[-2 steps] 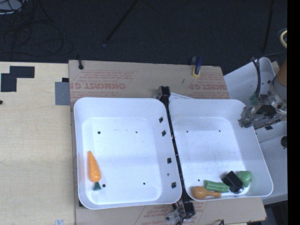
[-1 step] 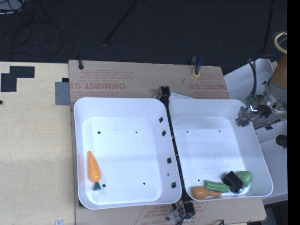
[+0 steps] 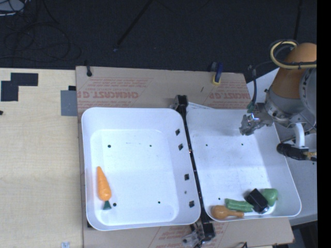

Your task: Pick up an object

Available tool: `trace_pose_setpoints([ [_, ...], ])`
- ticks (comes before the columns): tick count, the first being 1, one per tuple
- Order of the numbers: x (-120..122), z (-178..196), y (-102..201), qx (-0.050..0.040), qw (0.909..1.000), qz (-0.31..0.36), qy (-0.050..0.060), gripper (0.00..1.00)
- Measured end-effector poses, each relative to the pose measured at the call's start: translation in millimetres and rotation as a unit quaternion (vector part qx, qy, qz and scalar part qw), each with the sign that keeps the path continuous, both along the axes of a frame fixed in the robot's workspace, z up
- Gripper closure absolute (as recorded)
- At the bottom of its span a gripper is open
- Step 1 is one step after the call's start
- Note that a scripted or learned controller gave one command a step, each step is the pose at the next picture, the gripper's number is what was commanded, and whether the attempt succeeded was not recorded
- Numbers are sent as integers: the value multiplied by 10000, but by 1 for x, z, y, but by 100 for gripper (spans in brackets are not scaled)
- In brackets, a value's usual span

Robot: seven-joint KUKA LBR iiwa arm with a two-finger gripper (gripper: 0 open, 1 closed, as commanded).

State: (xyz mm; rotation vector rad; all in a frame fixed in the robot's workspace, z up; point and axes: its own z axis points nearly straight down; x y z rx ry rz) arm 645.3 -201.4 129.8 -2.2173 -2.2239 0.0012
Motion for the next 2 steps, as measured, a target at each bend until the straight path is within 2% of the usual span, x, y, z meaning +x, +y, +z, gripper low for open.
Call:
trace_pose_setpoints([
  [1,-2,4,-1,-2,10000,-8,3,0],
  [2,-19,144,58,-4,10000,16,-70,0],
])
